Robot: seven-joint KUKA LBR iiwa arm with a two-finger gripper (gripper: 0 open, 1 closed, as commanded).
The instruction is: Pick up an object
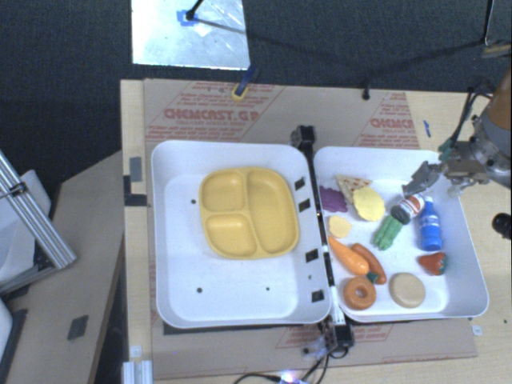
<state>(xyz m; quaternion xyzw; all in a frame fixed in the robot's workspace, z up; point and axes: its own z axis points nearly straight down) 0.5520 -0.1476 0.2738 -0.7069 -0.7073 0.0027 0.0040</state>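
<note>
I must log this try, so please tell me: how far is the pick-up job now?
Done: the arm has reached over the right bin, and the claw sits above the red-and-white can and blue bottle. In hand: nothing visible between the fingers. Left: closing on one object and lifting it; all the toys lie in the bin, and the yellow tray in the left bin holds nothing.

Grey metal arm [490,146], black cable
</note>
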